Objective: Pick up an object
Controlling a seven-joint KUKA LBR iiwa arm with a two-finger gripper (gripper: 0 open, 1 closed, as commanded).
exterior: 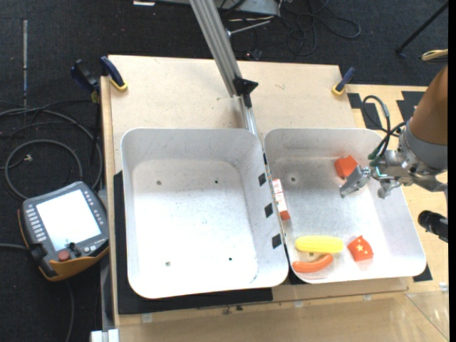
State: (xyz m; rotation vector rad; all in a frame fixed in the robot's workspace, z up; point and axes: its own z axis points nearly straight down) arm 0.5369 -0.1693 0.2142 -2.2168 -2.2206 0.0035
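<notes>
The right bin (pixel 399 212) holds several items. An orange block (pixel 346 166) lies near its back, and a yellow banana-shaped piece (pixel 319 244) rests near the front. An orange sausage-shaped piece (pixel 313 263) sits just in front of the banana. A red block (pixel 360 249) with a yellow mark is at the front right, and a red-and-white box (pixel 281 198) leans on the left wall. My gripper (pixel 368 185) hangs over the bin's right side, just right of and in front of the orange block. It is open, with nothing between its fingers.
The left bin (pixel 142 155) stands beside the right one, their walls meeting at the middle. A slanted metal pole (pixel 217 38) comes down to the bench behind the bins. A teach pendant (pixel 63 226) lies on the floor at the left. Yellow-tipped clamps (pixel 114 73) grip the bench corners.
</notes>
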